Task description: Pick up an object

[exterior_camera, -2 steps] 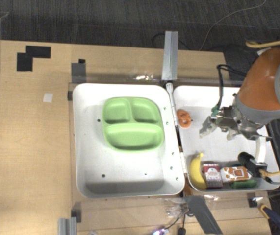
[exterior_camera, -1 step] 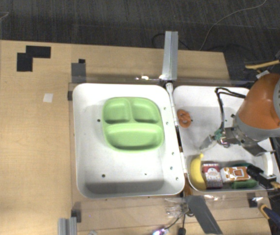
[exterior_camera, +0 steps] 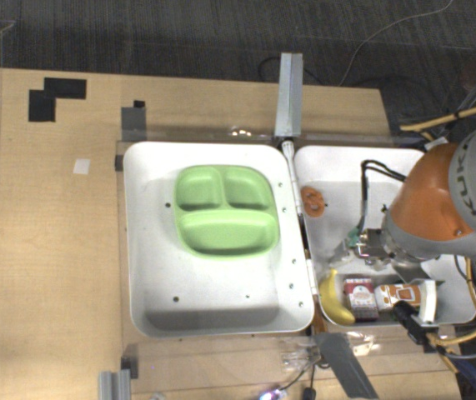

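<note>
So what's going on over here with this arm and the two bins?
The KUKA arm is reaching down into the right bin, over a banana, a small packaged item and an orange object. A green divided plate lies in the left bin. Nothing looks lifted yet.

I see a tan wooden bench (exterior_camera: 54,248) carrying two shallow white bins side by side: the left bin (exterior_camera: 150,248) at centre, the right bin (exterior_camera: 338,169) toward 3 o'clock. Black patches (exterior_camera: 57,97) sit at 10 o'clock.
</note>
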Controlling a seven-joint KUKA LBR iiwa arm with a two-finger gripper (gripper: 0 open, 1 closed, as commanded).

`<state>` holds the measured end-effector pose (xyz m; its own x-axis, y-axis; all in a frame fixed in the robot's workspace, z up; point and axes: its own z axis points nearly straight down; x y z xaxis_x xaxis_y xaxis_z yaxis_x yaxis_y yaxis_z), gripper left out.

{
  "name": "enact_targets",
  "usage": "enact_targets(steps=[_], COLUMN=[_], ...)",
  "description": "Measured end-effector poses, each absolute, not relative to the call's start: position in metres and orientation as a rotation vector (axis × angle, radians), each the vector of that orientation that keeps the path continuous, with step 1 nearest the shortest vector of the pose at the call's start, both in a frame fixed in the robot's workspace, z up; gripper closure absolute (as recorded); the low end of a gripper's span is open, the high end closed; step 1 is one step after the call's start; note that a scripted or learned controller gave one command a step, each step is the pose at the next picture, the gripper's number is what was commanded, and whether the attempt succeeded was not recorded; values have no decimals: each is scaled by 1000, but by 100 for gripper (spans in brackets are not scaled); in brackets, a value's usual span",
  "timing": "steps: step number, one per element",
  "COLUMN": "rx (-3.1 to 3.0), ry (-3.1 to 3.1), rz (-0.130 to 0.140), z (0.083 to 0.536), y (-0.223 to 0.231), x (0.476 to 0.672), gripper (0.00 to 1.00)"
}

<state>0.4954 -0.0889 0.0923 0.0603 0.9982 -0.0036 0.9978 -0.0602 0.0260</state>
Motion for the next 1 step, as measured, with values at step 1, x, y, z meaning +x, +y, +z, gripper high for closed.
enact_targets(steps=[1], rx=[2273], ry=[2141], rz=[33], z=[103], y=[-86], x=[498], gripper=[100])
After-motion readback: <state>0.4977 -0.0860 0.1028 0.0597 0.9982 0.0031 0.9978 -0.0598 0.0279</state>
